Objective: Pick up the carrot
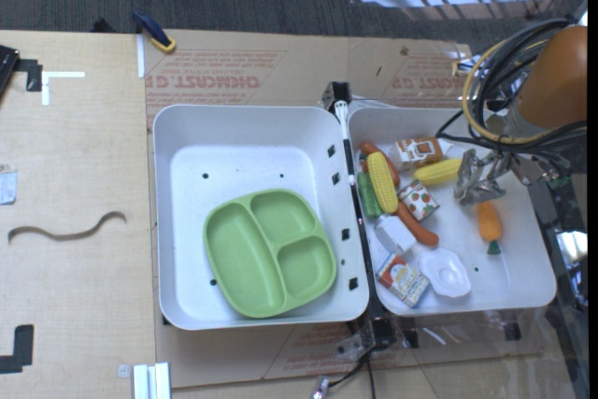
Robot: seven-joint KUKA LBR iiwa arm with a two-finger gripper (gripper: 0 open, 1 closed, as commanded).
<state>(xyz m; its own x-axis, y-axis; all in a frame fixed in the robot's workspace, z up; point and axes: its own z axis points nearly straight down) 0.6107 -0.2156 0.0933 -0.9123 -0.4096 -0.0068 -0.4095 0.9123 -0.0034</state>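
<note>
Nearest you lay a snack packet (404, 281). Your end effector (478, 183) hung just above the carrot (490, 221) in the right bin (523, 294); its grip state could not be told. Descending off-centre risked nudging the carrot aside.

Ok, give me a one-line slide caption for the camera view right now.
Gripper hovers just above the carrot in the right bin; green divided plate sits in the left bin.

The arm (559, 75) runs off the right edge, cables covering its wrist. The gripper (478, 185) is a blurred metallic shape. The corn cob (381, 181) hides part of the sausage (404, 216) beneath it.
</note>
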